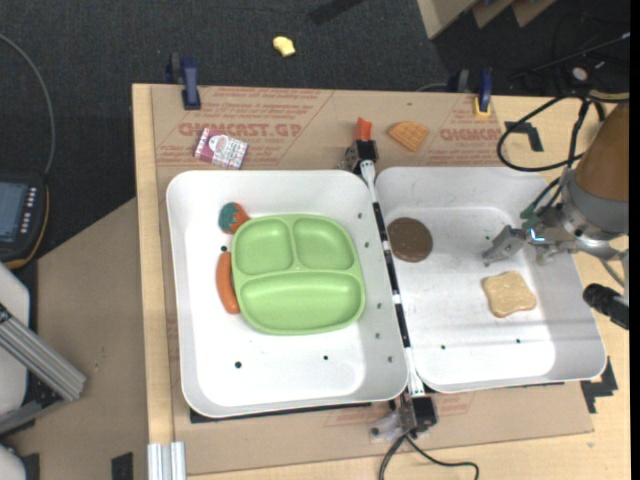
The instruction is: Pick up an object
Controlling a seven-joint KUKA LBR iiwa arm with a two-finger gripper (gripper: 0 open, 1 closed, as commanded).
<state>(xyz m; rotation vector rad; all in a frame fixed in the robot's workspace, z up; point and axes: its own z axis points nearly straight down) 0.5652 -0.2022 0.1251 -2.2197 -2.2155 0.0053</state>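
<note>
In the right bin (470,368) a tan toast slice (509,294) lies right of centre, and a brown round patty (409,239) sits near the left wall. My gripper (523,245) hovers just above and behind the toast, apart from it. It stands open, and nothing shows between its fingers. The left bin (270,373) holds a green divided plate (297,273). An orange sausage-shaped piece (227,282) lies along the plate's left side, and a small green and red item (233,216) sits at its upper left corner.
On the cardboard behind the bins lie a waffle-like cracker (408,135), a small orange and black piece (363,138) and a pink packet (220,148). A black cable (540,128) loops near the right bin's back corner. The arm's grey body (605,183) stands over the right rim.
</note>
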